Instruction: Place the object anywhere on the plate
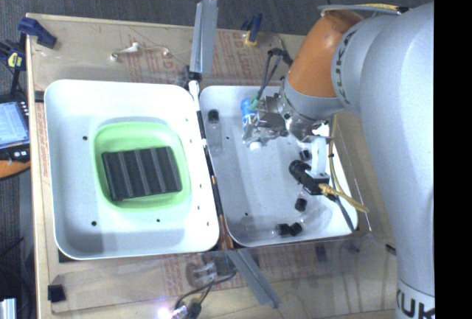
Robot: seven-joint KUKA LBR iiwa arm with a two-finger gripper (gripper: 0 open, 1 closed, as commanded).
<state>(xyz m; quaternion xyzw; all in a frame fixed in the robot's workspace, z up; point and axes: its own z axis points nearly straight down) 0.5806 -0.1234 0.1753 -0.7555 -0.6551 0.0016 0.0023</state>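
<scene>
Camera view, looking down on the bench [88, 41]. Left bin [66, 111]: a green plate [140, 135] lies near its middle, and a dark ribbed slab [140, 172] rests flat on the plate, covering most of its centre. A grey metal bar [203, 34] stands at the bench's far edge, above the seam between the two bins.

Right bin [251, 218]: the gripper [254, 135] is down in the far half of this bin, closer to the bin's left wall than its right. A small blue-and-white object [248, 113] sits right at the fingers, near the bin's far edge; contact looks likely, but I cannot tell whether the fingers are closed on it or apart. A few small dark bits [289, 229] lie along the near edge of the right bin. The grey arm with its orange band [317, 52] covers the bin's far right corner.
</scene>
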